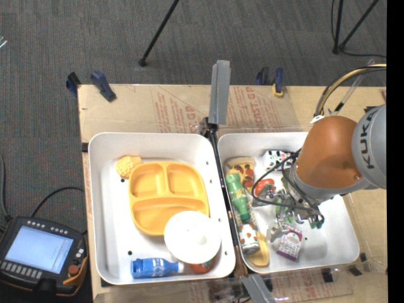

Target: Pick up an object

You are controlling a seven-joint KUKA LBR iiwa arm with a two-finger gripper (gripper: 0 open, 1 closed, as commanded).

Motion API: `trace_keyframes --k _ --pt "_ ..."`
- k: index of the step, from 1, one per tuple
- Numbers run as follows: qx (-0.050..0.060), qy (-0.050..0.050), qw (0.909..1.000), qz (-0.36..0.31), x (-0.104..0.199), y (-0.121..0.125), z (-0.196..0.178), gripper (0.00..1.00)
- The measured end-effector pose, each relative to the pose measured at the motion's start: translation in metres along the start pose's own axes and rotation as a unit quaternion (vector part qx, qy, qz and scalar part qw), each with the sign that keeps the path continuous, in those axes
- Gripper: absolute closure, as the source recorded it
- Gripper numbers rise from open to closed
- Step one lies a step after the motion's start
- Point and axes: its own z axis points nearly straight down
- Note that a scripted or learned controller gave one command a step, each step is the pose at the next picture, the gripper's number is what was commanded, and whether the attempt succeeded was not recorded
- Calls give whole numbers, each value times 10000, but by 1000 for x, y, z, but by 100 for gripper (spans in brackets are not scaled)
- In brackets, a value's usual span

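Purple and white, a small carton (290,245) lies near the front of the right bin (344,248), just below the gripper (297,218); whether the two touch cannot be told from this slant, and the fingers are too dark and tangled among cables to tell whether they are spread or pressed together; nothing is seen pinched between them. Above the gripper the orange band (328,156) of the grey arm (379,147) covers much of the bin's right half.

Left of the carton, along the bin's left wall, a green bottle (238,196) lies lengthwise, with a toy pizza slice (240,166) beyond its far end and a patterned can (248,235) at its near end; a yellow banana-like piece (262,255) curves just beside the can; a red object (264,186) sits between the bottle and the gripper, and a black-and-white spotted item (275,157) lies near the bin's far wall.

Across the divider, the left bin (104,201) holds a yellow divided tray (165,191); a white round lid or bowl (192,236) overlaps the tray's near right corner; a blue bottle (151,267) lies along the front wall, with something red (202,267) just beside its cap; a yellow knobbly toy (127,165) touches the tray's far left corner. On the floor at the lower left rests a teach pendant (41,251).
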Motion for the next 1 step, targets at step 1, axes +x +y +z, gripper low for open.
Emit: trace_keyframes --k 1 --pt "49 -52 9988 -477 -58 18 -4 0"
